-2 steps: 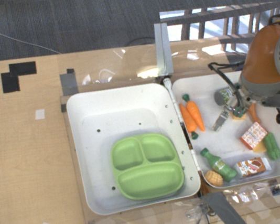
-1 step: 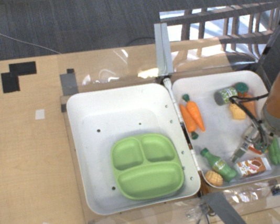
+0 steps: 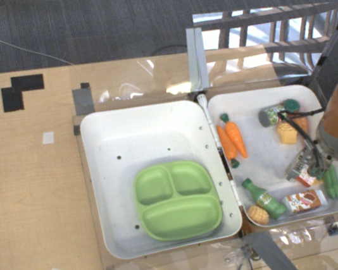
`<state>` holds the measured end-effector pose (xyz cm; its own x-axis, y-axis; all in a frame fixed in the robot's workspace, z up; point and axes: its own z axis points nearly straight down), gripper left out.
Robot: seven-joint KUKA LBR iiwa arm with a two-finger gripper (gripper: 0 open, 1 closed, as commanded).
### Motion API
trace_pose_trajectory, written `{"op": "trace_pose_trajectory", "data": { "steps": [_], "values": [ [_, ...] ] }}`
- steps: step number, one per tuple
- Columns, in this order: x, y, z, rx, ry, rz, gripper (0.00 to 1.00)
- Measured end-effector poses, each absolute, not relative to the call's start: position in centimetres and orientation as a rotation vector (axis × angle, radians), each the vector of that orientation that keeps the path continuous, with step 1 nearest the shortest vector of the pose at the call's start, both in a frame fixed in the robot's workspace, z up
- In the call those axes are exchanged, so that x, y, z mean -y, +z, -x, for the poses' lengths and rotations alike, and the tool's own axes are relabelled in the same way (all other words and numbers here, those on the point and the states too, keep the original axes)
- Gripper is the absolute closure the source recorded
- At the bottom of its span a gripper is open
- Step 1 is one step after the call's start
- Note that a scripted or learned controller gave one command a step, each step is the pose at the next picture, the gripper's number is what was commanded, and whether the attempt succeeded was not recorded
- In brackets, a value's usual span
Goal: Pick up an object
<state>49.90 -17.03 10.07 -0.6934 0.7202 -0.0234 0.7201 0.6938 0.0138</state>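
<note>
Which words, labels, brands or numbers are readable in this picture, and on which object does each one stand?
No text is readable.
Red and white packet: it has print, too blurred to read.
Green bottle: its label is too small to read.
Small red and white item by the pincer: print too blurred to read.

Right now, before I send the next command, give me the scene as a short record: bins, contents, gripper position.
left bin: shallow white bin holding a green plastic divided plate
right bin: shallow white bin holding toy food
carrots: two orange toy carrots by the right bin's left wall
bottle: green toy bottle near the front edge
packet: red and white packet right of the green bottle
gripper: two-finger gripper low over the right bin's right half, above another red and white item
grasp: cannot tell
</note>
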Motion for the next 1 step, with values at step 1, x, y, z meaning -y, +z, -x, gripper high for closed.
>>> {"op": "trace_pose_trajectory", "data": {
  "steps": [1],
  "values": [
    [10.31, 9.17, -49.53, -2.947, 0.000, -1.003, 1.00]
  ]
}}
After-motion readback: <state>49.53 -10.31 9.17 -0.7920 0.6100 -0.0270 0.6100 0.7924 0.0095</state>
